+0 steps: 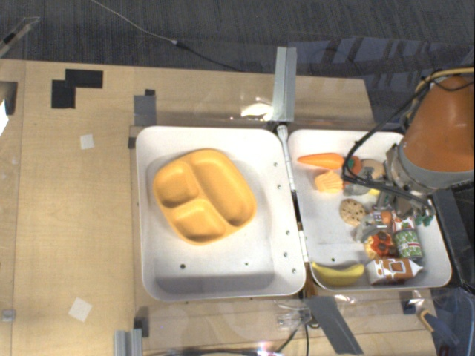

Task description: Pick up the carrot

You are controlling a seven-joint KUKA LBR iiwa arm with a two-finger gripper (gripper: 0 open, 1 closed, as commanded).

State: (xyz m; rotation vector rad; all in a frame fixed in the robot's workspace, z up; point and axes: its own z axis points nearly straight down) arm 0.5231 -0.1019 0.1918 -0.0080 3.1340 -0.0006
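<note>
The orange carrot (321, 159) lies on its side near the back left corner of the right bin (319, 232), pointing left. My gripper (377, 219) hangs over the middle right of that bin, below the orange band of the arm (444, 128). It is to the right of the carrot and nearer the front, apart from it, and over a cluster of small packaged items.
A yellow wedge (329, 182) lies just in front of the carrot, with a cookie (351, 211) further forward. A banana (338, 273) and a small carton (392, 271) sit along the front wall. In the left bin (148, 221) rests a yellow divided plate (204, 195).
</note>
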